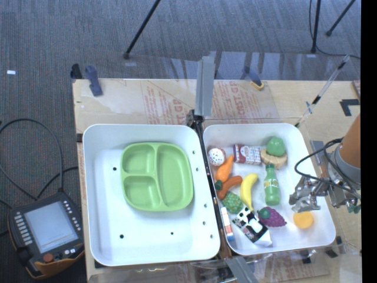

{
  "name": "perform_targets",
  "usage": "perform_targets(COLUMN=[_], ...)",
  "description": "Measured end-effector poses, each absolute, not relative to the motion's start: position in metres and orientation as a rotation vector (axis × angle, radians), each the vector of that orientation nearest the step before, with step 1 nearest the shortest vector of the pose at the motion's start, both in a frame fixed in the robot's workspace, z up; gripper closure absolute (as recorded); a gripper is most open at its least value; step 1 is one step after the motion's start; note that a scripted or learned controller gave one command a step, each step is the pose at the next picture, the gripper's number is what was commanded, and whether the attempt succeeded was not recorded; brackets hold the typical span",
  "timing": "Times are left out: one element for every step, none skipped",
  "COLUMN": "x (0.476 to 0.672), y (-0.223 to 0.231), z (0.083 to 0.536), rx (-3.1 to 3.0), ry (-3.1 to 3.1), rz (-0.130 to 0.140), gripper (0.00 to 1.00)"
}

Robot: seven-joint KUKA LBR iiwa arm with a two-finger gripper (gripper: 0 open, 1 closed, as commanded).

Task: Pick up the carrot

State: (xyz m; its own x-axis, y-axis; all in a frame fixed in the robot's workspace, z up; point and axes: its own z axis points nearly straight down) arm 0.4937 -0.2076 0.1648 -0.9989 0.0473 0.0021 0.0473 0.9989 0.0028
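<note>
Carrot (224, 168) well apart from gripper (306, 198).

Wooden bench (247, 99), two white bins: left bin (94, 158), right bin (306, 152)

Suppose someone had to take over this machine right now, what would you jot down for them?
Gripper: low at the right bin's right side, above an orange round fruit; nothing seen held.
Carrot: lying at the bin's left side beside the white ball, a second orange piece just below it.
Done: nothing yet; carrot not picked.
Left: cross the bin to the carrot, grasp it, lift.
</note>
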Motion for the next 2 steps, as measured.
perform_targets(x=[0.561,0.560], y=[-0.148,-0.143], z=[0.308,0.405], rx=[-0.288,-0.882], ry=[-3.143,-3.022], rz=[-0.001,-0.001], gripper=[1.00,1.00])
